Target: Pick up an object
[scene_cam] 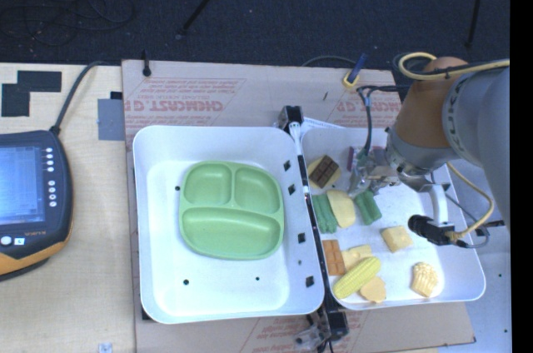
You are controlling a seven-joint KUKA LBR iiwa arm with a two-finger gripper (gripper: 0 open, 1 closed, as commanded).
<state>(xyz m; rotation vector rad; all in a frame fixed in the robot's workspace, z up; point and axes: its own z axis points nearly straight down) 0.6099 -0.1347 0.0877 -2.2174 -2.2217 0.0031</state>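
Grey arm (466,114) from the right, gripper (364,176) low, wrist bent down.

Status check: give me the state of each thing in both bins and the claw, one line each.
green divided plate: flat in the left bin, compartments bare
claw: low over the right bin, above the dark green piece; grip unclear
dark green piece: lying flat beneath the claw
corn cob: lying on its side
brown block: resting loose
yellow cube: resting loose
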